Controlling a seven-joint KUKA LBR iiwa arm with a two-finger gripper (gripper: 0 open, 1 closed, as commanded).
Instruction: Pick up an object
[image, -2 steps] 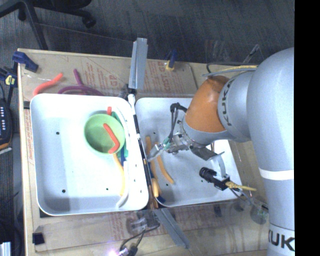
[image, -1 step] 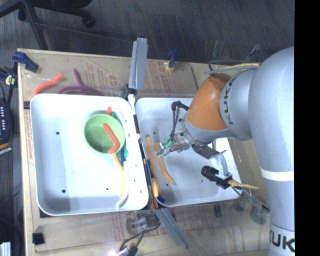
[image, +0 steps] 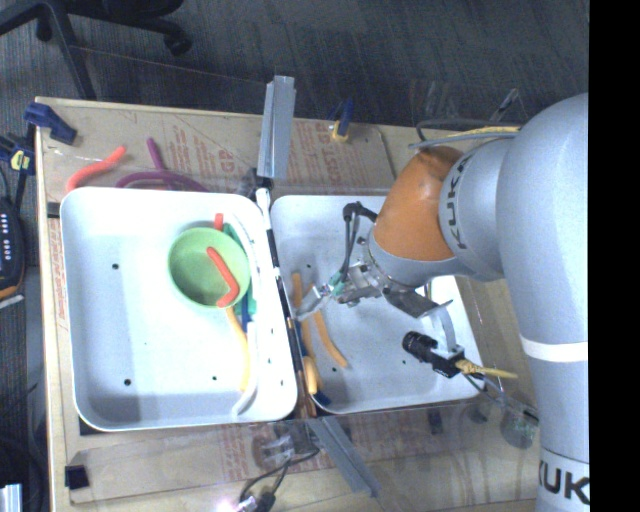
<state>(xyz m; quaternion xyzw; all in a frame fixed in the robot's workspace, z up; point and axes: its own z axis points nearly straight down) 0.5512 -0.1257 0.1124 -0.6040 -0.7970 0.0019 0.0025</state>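
Dark carpet surrounds a brown counter (image: 200, 140) that carries two shallow white bins side by side. The left bin (image: 110, 330) holds a green bowl (image: 195, 270) near its right wall, with a red-orange curved strip (image: 228, 275) lying across the bowl's right side. A yellow rod (image: 243, 350) runs from under the bowl toward the bin's near right corner.

The right bin (image: 390, 385) receives the grey arm (image: 520, 200), which reaches in from the right. The pincer (image: 325, 293) sits low over the left part of this bin, close to the wall shared with the left bin. Whether it is open or closed cannot be told, and nothing can be seen held in it.

An orange stick (image: 330, 342) lies on the floor of the right bin just below the pincer, angled toward the near edge. A second orange stick (image: 309, 375) lies along the bin's left wall, near the front corner.

On the bare counter beyond the left bin lie a purple tube (image: 160, 180) and an orange curved piece (image: 95, 168).
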